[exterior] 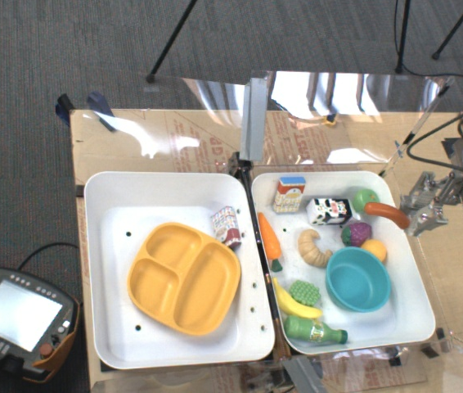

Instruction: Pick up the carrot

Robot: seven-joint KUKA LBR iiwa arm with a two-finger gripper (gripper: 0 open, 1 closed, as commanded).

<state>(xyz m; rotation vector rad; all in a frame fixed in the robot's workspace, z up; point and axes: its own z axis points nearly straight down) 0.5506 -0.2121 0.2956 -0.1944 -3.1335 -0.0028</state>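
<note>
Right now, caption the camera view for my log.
Carrot lies at right bin's left wall; tool waits outside its right rim.

- The carrot (269,238) is an orange toy with a small green top at its near end.
- It lies flat, lengthwise from far to near, tilted slightly, along the left wall of the right bin (415,260).

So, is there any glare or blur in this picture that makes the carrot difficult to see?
In the camera view, strong glare lies on the clear sheet behind the bins and on the brown bench top; the carrot, at the left edge of the right bin, is evenly lit and sharp; the gripper at the right is small and somewhat blurred.
</note>
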